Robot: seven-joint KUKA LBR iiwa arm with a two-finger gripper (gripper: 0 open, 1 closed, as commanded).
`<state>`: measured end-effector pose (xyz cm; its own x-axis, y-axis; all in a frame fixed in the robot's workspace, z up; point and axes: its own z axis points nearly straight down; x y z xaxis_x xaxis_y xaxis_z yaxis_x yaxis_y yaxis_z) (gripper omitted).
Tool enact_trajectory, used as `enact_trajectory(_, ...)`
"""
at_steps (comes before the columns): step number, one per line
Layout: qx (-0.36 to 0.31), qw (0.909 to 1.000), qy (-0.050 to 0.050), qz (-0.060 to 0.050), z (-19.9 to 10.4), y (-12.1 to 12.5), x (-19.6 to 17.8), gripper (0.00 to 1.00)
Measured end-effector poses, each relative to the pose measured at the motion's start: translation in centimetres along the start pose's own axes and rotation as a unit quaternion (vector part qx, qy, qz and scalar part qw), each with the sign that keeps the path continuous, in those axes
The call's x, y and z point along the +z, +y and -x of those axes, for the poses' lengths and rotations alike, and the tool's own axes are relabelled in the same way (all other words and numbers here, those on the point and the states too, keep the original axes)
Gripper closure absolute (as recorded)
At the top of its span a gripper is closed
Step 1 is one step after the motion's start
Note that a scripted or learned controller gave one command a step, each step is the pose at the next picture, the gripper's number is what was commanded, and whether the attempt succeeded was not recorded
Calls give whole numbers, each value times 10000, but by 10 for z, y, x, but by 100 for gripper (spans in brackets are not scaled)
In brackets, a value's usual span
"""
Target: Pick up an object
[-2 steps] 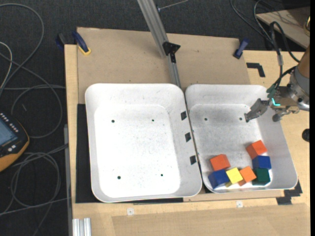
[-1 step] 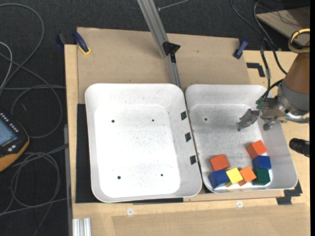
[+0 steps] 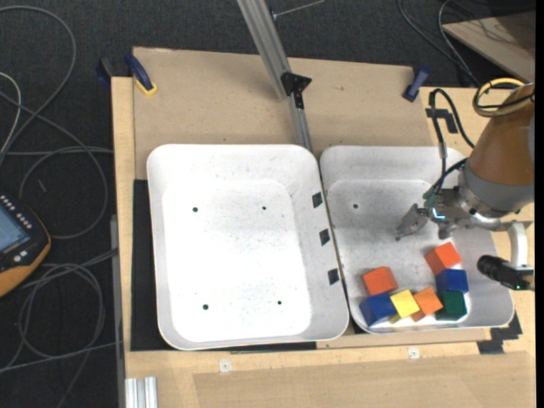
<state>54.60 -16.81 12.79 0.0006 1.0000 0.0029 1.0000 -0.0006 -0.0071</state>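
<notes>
The grey two-finger gripper (image 3: 414, 222) is seen over the right shallow white plastic bin (image 3: 365, 177), jaws spread, nothing held. Small coloured blocks (image 3: 414, 291) are piled near that bin's front corner.

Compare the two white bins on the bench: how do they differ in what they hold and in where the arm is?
The right bin holds a cluster of coloured blocks in its near corner; the left bin shows just small dark dots. The gripper is over the right bin, away from the left bin. Both bins are white, shallow and round-cornered.
</notes>
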Motion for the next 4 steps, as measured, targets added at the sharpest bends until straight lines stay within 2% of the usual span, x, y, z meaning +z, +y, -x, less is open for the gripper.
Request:
enact_trajectory(1, -4, 10000, -1, 6, -1, -1, 30, 0)
enact_trajectory(2, -2, 10000, -5, 40, -1, 1, 17, 100)
enact_trajectory(4, -17, 10000, -23, 75, -11, -3, -84, 100)
